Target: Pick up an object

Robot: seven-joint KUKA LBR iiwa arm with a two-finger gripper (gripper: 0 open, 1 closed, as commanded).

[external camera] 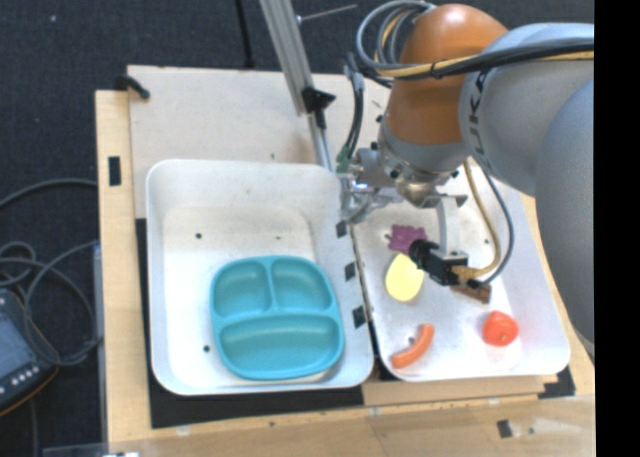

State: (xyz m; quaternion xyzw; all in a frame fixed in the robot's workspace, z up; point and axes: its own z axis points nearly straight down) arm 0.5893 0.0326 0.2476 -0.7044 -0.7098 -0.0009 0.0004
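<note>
One gripper (352, 207) hangs low over the divide betw. the two bins, grip state unclear. Arm (520, 95) bends in from right, orange band (440, 55) above wrist. Right bin (540, 345): purple piece (404, 238), lemon (403, 278), carrot (413, 345), tomato (500, 328). Left bin (180, 205): blue tray (275, 317).

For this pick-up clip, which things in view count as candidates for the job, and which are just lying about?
Belongs to the job, all in the right bin:
- yellow piece
- purple piece
- orange carrot-like piece
- red-orange piece
- gripper, above that bin's left edge

Lying about:
- blue divided tray in the left bin
- metal pole
- cables on the floor
</note>
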